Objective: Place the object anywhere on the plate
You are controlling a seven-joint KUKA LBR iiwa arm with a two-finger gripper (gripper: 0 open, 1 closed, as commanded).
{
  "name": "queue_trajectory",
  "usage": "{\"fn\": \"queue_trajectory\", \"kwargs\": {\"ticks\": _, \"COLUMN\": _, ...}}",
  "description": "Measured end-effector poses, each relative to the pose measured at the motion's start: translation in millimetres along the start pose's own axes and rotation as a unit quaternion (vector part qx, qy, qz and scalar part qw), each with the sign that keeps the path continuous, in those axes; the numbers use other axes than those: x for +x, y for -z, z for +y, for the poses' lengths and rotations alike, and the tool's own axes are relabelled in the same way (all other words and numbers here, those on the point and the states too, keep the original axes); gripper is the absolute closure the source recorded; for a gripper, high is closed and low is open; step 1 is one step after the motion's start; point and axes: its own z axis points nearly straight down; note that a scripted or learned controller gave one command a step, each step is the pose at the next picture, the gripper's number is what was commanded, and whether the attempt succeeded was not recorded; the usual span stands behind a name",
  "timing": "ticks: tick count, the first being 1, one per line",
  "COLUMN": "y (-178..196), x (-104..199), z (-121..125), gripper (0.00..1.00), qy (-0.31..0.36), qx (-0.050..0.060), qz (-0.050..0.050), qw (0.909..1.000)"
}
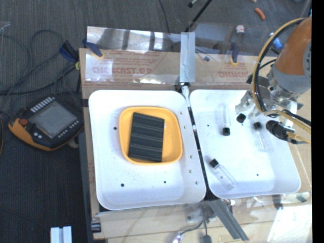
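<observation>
Over on the left side of the bench, the dark ribbed block (147,136) is lying flat on the yellow plate (175,138), which sits in the left bin (147,191). It's fully inside the rim as far as I can see. Its long axis runs from the far side toward the near side, leaning just a touch.

The gripper (263,118) is over the far right part of the right bin (253,182), hanging off the grey and orange arm (296,54). So the block lies off to the gripper's left in this view, across the seam where the two bins meet, well apart from it. Honestly I can't tell if the gripper is open or closed, it's a jumble of dark knobs and cable from here. I don't see anything held in it.

A couple of clear vials with black caps are lying in the right bin, one (223,119) just beside the gripper and one (221,170) nearer the front edge.

If the block is the object, I'd say the job looks done already.
</observation>
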Motion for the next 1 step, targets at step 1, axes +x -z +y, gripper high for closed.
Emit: {"fn": "queue_trajectory", "kwargs": {"ticks": 1, "y": 0.2, "x": 0.0, "z": 0.1, "gripper": 0.00, "qy": 0.000, "qx": 0.000, "qz": 0.000, "qw": 1.0000}}
